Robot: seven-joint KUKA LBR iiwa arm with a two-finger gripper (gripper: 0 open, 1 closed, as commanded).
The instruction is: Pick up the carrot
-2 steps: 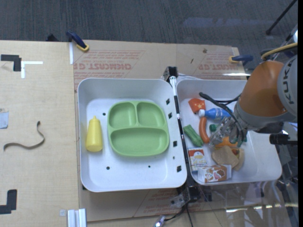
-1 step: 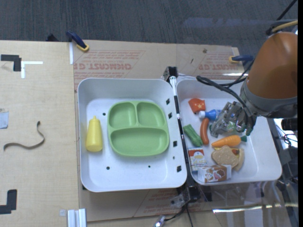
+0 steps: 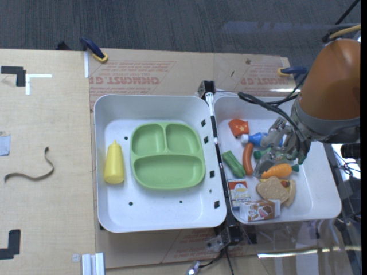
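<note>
The carrot [image 3: 279, 170], orange with a green top at its right end, lies flat in the right bin [image 3: 317, 202]. It rests just above a slice of bread [image 3: 276, 189]. My gripper [image 3: 280, 160] hangs directly over the carrot, low in the bin and open. One dark fingertip [image 3: 262, 166] stands by the carrot's left tip, and the other side is near the green top. The carrot still rests on the bin floor. The arm's orange band [image 3: 337, 79] rises to the upper right.
A red sausage [image 3: 248, 158], a green vegetable [image 3: 233, 163], an orange-red carton [image 3: 238, 126] and a blue item [image 3: 256, 137] crowd the right bin's left side. Two small packets [image 3: 258, 211] lie at its front. The left bin [image 3: 114, 211] holds a green divided plate [image 3: 168, 155] and a yellow bottle [image 3: 114, 162].
</note>
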